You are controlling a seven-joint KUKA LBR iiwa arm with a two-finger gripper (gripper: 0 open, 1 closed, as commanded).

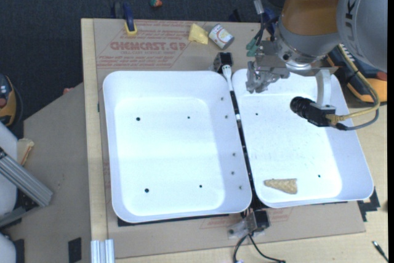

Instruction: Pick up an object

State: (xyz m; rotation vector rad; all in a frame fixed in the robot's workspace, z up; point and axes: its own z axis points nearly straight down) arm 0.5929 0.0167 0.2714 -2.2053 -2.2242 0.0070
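A small tan wedge-shaped object (281,185) lies flat near the front edge of the right bin (345,145). My gripper (257,84) hangs over the far left corner of that bin, well away from the tan object, with the orange-banded arm above it. Nothing shows between its fingers.
The left bin (123,132) sits beside the right one. Behind the bins on the cardboard lie a yellow wedge (198,34), a small white box (221,36) and a blue-and-yellow clamp (129,18). A black cable fitting (309,110) hangs over the right bin.
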